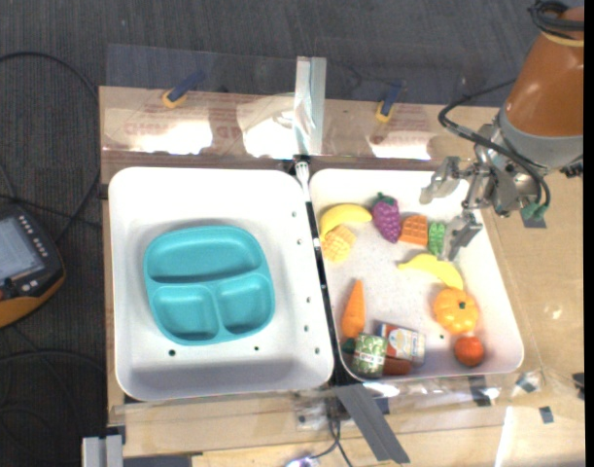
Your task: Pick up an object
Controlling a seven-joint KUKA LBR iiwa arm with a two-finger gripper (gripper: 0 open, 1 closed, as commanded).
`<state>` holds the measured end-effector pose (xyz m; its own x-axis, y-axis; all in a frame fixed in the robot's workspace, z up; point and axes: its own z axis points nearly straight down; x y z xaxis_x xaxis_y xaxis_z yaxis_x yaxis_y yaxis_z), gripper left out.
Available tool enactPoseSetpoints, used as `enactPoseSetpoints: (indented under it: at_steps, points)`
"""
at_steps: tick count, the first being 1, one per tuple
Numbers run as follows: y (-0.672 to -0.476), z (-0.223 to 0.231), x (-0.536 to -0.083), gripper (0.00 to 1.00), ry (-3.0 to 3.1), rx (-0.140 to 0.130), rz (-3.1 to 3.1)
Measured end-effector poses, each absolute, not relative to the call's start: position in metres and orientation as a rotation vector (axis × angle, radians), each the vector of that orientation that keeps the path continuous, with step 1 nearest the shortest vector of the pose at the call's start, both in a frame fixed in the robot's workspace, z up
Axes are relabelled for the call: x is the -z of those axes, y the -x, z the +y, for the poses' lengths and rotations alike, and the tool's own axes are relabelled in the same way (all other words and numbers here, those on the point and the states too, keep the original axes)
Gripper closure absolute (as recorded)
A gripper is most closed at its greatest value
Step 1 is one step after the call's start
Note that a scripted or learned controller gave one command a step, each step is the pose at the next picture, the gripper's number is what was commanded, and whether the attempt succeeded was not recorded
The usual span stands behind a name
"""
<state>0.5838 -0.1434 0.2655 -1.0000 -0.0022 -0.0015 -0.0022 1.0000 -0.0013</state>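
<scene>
The right bin (506,305) holds several toy foods. Among them are a purple grape bunch (386,216), an orange block (414,229), a green piece (437,235), a yellow banana (434,267), an orange pumpkin (456,309), a red tomato (469,350), a carrot (353,306), a labelled can (401,342) and a yellow lemon (341,216). My gripper (447,212) hangs open over the bin's upper right part, just above the green piece and the banana. Nothing sits between its fingers.
The left bin (131,212) holds a teal divided tray (211,282). A yellow corn piece (337,245) and a green jar (367,356) lie by the divider between the bins. A handheld pendant (15,261) lies on the floor at far left.
</scene>
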Motion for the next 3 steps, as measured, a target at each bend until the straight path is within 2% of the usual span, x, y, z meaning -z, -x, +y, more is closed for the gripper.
enactPoseSetpoints:
  at_steps: [1,2,3]
  points:
    - [-0.538,-0.150,-0.148,0.00,-0.101,0.001,3.141]
    - [-0.630,-0.162,-0.089,0.00,-0.078,0.007,3.130]
    - [-0.665,-0.165,-0.089,0.00,-0.081,0.007,3.146]
